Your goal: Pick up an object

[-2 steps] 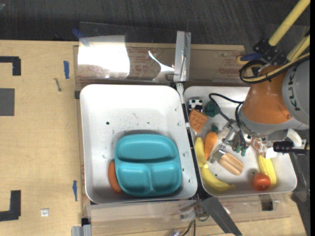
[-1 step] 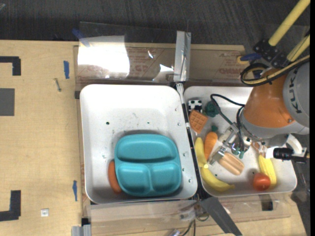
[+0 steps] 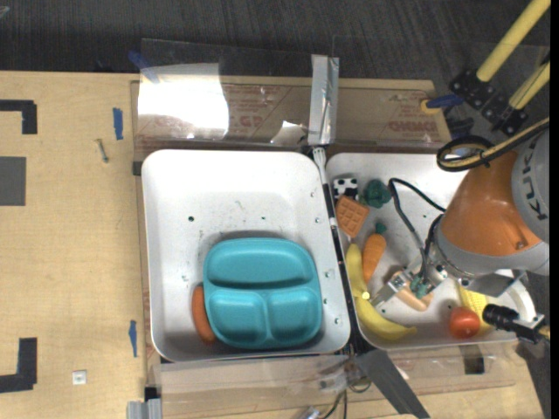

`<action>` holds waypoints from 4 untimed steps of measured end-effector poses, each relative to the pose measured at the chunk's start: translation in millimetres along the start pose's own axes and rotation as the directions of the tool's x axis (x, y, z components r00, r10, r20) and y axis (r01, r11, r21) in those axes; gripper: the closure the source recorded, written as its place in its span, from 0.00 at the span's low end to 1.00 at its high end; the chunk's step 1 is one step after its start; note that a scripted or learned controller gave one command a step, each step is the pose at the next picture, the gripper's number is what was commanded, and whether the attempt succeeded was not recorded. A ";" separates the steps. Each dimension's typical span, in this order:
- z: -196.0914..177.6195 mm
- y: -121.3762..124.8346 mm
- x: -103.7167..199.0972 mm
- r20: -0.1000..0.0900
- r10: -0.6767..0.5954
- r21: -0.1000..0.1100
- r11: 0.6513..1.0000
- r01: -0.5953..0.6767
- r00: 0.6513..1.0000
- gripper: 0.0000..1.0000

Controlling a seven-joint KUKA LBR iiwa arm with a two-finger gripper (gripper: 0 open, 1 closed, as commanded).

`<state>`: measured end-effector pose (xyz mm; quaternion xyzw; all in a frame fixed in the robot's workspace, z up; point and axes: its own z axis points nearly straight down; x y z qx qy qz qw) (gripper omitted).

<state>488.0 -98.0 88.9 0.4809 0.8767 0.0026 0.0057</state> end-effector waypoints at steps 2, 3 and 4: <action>1.5 26.5 -21.9 -0.003 0.295 0.007 0.955 -0.295 0.955 0.00; -5.0 56.9 -37.5 -0.001 0.404 0.011 0.915 -0.404 0.915 0.00; 3.0 89.2 -59.9 0.002 0.589 0.009 0.808 -0.589 0.808 0.00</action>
